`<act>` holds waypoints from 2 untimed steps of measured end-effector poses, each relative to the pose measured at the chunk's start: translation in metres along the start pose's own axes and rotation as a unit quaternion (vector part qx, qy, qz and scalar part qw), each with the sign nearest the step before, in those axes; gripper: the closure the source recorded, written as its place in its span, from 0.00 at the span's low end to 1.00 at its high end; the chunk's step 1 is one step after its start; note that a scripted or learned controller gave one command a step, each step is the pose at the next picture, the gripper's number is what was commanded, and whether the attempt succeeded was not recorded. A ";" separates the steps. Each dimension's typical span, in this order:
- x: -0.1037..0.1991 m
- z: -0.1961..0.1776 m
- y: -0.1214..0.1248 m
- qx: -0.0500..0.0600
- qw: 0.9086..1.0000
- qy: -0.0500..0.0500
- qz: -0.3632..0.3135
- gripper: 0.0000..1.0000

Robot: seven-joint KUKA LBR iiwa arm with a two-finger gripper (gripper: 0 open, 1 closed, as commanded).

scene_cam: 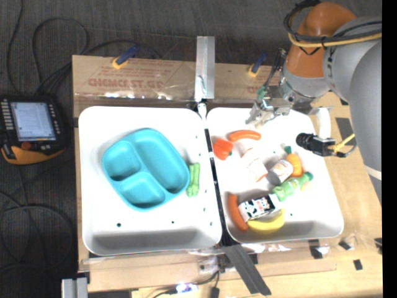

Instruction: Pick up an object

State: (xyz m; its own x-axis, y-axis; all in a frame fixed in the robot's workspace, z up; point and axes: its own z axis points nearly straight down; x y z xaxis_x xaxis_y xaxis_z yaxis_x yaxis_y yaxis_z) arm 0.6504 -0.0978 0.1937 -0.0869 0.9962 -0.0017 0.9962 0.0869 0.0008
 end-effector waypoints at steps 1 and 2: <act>0.001 -0.009 0.001 0.000 1.000 0.000 -0.001 1.00; 0.002 -0.018 0.001 0.000 1.000 0.000 -0.002 1.00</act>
State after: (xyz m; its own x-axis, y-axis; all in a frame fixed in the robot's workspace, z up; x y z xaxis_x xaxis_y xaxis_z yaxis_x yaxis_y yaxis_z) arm 0.6515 -0.0958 0.2117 -0.0915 0.9958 -0.0018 0.9958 0.0915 0.0001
